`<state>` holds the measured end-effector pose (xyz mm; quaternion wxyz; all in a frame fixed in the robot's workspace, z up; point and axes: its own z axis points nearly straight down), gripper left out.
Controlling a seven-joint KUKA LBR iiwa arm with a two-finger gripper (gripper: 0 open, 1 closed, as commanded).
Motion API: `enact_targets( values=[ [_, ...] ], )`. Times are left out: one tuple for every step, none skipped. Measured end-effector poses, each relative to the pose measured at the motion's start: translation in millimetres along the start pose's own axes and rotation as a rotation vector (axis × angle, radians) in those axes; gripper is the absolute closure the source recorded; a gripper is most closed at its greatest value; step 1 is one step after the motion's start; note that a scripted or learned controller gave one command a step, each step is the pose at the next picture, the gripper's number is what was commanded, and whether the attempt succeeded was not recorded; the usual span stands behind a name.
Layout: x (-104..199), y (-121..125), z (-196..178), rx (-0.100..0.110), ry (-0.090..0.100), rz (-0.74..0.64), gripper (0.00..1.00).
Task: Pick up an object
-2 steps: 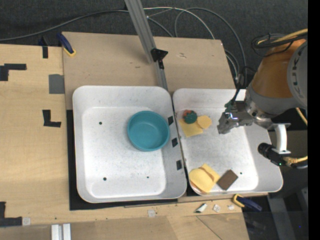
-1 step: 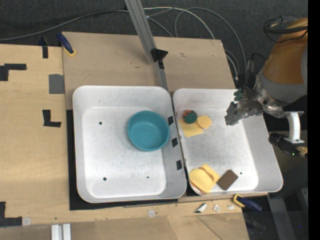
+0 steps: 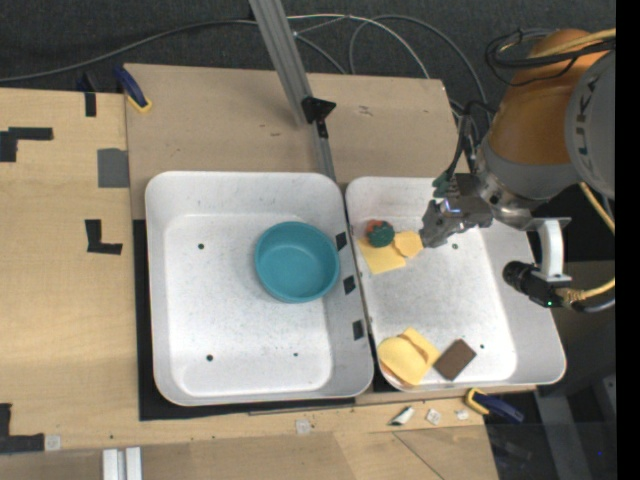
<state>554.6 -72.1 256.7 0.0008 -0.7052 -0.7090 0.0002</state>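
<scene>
The dark two-finger gripper (image 3: 436,230) hangs low over the right-hand white bin (image 3: 500,313). Nearest candidate: a small yellow block (image 3: 408,244), lying just beside the gripper toward the left bin, atop a flat yellow piece (image 3: 378,259). Finger state cannot be determined.

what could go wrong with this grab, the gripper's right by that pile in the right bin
The gripper sits low by a tight cluster: a small yellow piece, a yellow block and a green and red object touch or overlap, so it may nudge or catch two. The cluster lies near the right bin's left wall, which could crowd the approach.
</scene>
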Motion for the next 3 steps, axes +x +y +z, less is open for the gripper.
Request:
enact_targets(
  values=[
    [50.5,13.3,17.8,0.002,0.000,-0.001,1.00],
    [108.0,29.2,12.6,-0.001,0.001,-0.002,1.00],
    [161.6,51.4,13.4,-0.001,0.001,-0.002,1.00]
  ],
)
